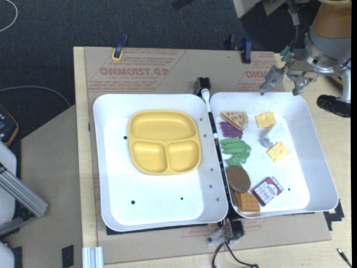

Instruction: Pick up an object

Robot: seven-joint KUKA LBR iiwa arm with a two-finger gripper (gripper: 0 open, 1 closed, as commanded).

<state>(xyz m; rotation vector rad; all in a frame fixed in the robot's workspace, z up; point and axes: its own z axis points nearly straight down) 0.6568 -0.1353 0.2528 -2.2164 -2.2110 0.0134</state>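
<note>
From my seat I see the right bin [312, 149] holding a scatter of toy food along its left half. A sandwich wedge [234, 119] lies near the top, its long side running left to right and its narrow end toward the lower right. Just below it sits a purple piece [230, 130], then a green leafy piece [235, 150] whose long axis runs roughly up and down the view. Lower down are a brown round cookie [239, 178], a waffle square [247, 202] touching the bin's near rim, and a maroon packet [268, 190] tilted on a diagonal. Two yellow cheese cubes [265, 119] [278, 151] flank a small grey-white piece [271, 135]. The left bin [111, 166] carries a yellow divided plate [164, 140], wide side left to right. The arm comes in from the upper right, its gripper [283, 85] hanging above the bin's far rim, fingers [268, 83] spread apart and pointing down, gripping nothing.
</note>
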